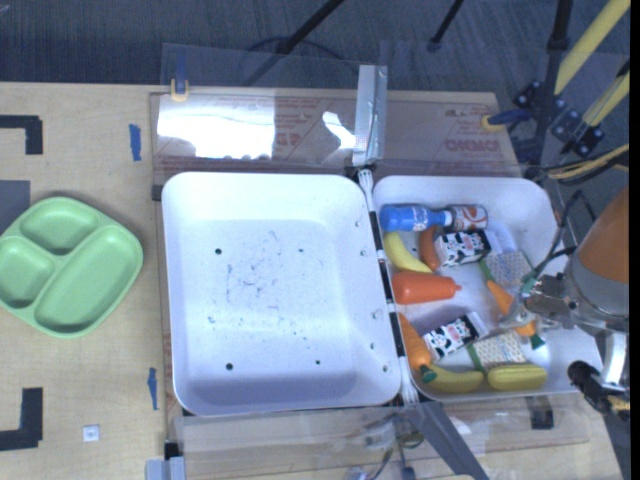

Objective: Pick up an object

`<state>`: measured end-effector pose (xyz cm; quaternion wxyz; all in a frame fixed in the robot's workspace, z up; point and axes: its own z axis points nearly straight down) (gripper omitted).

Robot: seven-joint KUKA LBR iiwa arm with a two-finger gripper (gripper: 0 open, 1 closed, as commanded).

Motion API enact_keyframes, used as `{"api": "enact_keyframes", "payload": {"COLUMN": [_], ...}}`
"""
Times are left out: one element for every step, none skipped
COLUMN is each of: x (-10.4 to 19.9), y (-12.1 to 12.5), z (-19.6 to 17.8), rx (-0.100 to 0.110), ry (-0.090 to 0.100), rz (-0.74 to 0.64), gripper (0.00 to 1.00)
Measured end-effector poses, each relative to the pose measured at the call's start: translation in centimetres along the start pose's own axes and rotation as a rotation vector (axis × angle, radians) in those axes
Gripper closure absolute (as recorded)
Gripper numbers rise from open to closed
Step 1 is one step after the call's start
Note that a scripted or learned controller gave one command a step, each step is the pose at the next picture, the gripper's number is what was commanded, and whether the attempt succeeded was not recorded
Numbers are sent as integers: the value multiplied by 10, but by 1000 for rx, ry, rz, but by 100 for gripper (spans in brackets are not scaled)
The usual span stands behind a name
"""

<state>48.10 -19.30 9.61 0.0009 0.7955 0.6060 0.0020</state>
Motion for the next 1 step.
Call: {"api": "enact_keyframes", "payload": {"x": [58], "y": [-15], "z": [-114], "rx": [5], "ry": [-3], "rz": [210], "gripper": [100]}}
